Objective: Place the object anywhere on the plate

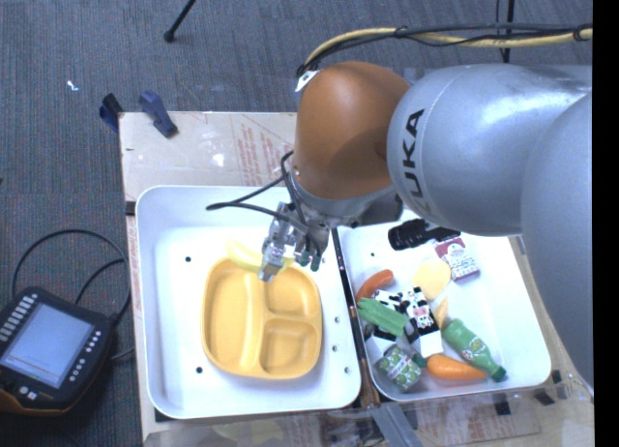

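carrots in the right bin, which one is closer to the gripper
The upper carrot, at the bin's top left beside the divider, lies closer to the gripper. The other carrot lies near the bottom edge beside the green bottle.

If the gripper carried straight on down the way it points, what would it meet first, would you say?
Most likely the upper right rim of the yellow compartment plate: the gripper hangs over that edge, though its height is unclear from this slanted view.

The grey arm (484, 145) bears black letters "KUKA" on its side
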{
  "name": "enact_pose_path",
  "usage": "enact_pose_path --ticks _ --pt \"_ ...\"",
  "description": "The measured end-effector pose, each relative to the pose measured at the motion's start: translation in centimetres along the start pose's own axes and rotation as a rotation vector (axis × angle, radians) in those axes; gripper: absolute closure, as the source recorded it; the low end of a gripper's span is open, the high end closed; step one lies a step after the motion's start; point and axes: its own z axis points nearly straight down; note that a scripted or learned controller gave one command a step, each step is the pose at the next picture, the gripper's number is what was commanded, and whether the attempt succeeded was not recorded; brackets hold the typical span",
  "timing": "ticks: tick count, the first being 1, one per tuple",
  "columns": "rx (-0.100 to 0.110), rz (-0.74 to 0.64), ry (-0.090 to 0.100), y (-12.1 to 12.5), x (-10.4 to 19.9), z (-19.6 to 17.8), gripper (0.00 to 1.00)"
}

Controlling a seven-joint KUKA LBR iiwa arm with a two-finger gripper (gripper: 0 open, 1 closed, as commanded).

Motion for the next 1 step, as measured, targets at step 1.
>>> enact_pose_path --ticks 1 --pt "0.001 -0.184 0.003 -0.03 6.62 1.84 1.0"
